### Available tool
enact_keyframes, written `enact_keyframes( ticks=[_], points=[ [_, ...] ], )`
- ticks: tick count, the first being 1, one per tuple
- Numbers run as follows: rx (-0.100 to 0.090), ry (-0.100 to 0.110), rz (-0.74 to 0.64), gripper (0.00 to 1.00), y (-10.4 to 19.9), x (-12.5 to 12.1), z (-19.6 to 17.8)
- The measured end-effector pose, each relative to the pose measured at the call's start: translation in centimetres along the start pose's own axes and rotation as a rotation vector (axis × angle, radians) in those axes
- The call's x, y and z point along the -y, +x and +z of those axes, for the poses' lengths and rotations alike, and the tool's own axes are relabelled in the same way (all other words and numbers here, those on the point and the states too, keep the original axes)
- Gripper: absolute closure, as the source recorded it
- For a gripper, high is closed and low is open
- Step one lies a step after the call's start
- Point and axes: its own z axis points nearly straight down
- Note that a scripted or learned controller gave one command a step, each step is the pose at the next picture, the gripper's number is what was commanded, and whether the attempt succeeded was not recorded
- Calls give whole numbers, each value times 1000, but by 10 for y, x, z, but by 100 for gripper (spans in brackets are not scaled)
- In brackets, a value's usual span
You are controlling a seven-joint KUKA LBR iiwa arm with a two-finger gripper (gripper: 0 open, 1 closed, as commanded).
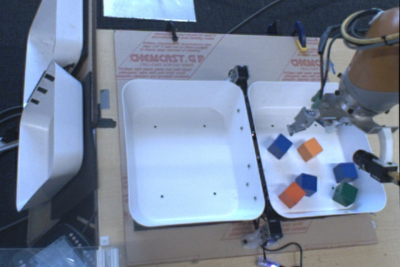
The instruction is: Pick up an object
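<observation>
Left bin point(187, 153) — right bin point(275, 109) just beside it.

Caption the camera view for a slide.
Pincer poised over the right bin holding six coloured blocks.

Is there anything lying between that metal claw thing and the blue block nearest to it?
Nothing: in the camera view, bare white floor of the right bin separates the end effector from the nearest blue block.

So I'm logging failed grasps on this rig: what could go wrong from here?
The gripper sits above the blue cube and orange cube, which lie close together; coming down between them could nudge both away. Lower in the right bin, another blue cube touches an orange one, leaving little finger room.
</observation>
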Motion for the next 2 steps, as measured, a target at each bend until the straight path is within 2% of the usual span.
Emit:
enact_keyframes(
  ticks=[1,2],
  points=[
    [-1,7,-21,0,-34,-41,99],
    [1,-6,-6,0,-16,-18,133]
  ],
)
